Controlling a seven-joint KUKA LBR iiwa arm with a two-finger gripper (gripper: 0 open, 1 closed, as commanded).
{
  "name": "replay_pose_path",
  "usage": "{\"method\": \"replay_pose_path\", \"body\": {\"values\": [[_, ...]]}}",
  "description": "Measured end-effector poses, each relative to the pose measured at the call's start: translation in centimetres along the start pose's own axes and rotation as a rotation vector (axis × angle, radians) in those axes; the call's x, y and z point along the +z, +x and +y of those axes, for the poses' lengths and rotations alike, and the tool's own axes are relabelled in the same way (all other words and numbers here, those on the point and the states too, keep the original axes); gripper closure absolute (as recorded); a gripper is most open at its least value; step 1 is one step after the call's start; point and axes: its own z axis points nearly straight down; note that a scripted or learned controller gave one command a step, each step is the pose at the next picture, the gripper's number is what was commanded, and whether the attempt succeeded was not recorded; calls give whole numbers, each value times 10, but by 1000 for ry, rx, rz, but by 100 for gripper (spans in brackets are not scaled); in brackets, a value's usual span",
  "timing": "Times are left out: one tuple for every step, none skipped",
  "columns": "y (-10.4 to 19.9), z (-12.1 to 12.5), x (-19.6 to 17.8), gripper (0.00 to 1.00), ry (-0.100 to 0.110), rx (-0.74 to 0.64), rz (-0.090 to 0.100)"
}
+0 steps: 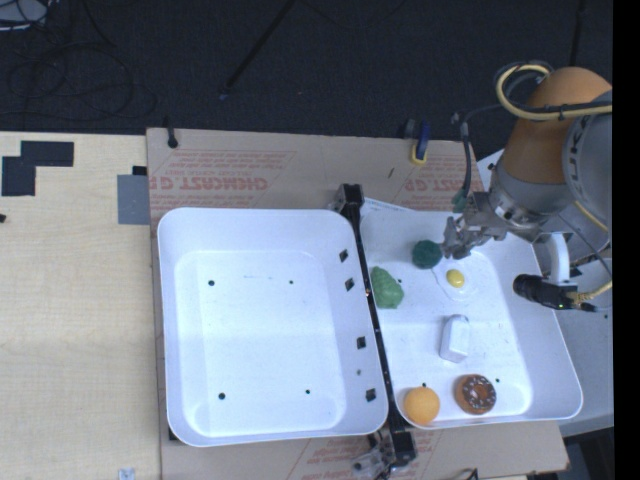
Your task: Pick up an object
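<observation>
My gripper [457,246] hangs over the far part of the right bin [545,368], its fingertips pointing down between a dark green ball [427,254] to its left and a small yellow piece [456,279] just below it. Nothing shows between the fingers. A light green lump [386,290] lies by the bin's left wall. Nearer the front lie a white block [455,336], an orange ball [421,405] and a brown sprinkled donut [475,394].
The left bin [190,268] sits beside the right one, with a black divider strip [366,308] between them. Both stand on a cardboard sheet [260,163]. The arm's orange band [560,93] rises at the right.
</observation>
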Motion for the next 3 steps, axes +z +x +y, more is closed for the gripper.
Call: {"method": "replay_pose_path", "body": {"values": [[0,0,1,0,1,-1,0],[0,0,1,0,1,-1,0],[0,0,1,0,1,-1,0]]}}
